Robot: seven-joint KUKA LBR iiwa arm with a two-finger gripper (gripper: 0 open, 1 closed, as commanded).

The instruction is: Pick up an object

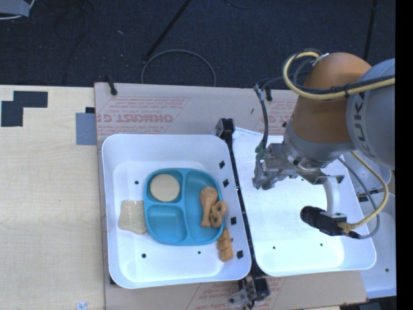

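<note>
Camera view, looking down at a slant, puts the grey two-finger gripper low over the right shallow white plastic bin, near that bin's left wall and toward its far half. How its jaws stand cannot be told from this angle: the metal wrist block and the orange band above it crowd the tool, and nothing visibly sits between its tips.

Every candidate for picking lies to the gripper's left in this view, across the black divider where the two bins meet. The left shallow white plastic bin holds a blue moulded plastic tray with three compartments. A pale round flat disc like a biscuit rests in the tray's upper left compartment. A tan knobbly twisted piece like a pretzel or toy bone fills the right compartment, its long axis running roughly from far to near. That piece looks nearest to the tool, so the move probably turns on a short traverse leftward over the divider.

A beige rough-edged slab like a piece of bread lies on the bin floor touching the tray's left rim. A small ridged brown block sits just outside the tray's lower right corner, close to the bin wall, which could crowd the fingers there.

A black cylindrical fitting on a cable hangs over the right bin, below the arm.
</note>
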